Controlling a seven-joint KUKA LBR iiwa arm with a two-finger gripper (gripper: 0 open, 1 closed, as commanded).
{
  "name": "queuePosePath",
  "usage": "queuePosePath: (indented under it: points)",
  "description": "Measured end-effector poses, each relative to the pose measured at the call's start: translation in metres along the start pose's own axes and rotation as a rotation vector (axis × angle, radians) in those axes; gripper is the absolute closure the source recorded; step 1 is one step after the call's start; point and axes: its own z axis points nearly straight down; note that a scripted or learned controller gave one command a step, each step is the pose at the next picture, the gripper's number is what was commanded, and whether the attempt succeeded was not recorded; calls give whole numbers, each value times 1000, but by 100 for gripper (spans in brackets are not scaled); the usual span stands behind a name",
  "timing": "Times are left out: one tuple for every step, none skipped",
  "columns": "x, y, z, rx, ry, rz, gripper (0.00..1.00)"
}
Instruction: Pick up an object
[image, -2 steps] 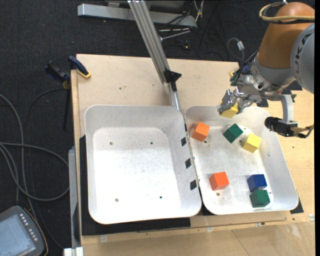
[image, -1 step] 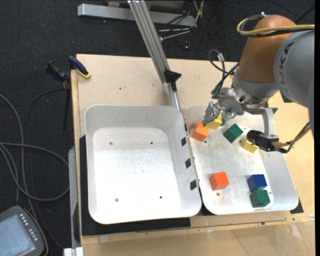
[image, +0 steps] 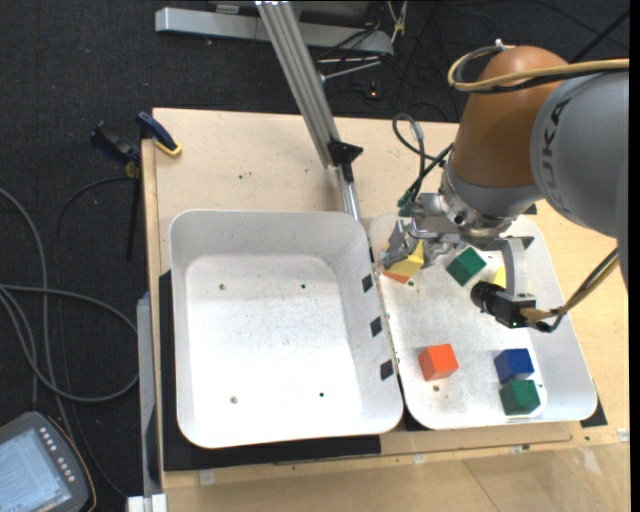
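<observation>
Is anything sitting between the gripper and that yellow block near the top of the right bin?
Nothing visible is. The gripper hangs right over the yellow block at the right bin's left wall. A green block lies just beside it to the right, close but not between them.

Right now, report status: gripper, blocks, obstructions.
Gripper down at right bin's far left corner, over yellow block. Green block beside it. Orange block sits apart.

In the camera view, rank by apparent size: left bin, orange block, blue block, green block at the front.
1. left bin, by far
2. orange block
3. green block and blue block: look alike, so unranked
</observation>
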Motion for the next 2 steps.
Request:
queuePosePath:
  points:
    - [42, -30, -4, 1, 0, 0, 100]
    - [79, -58, 12, 2, -1, 1, 100]
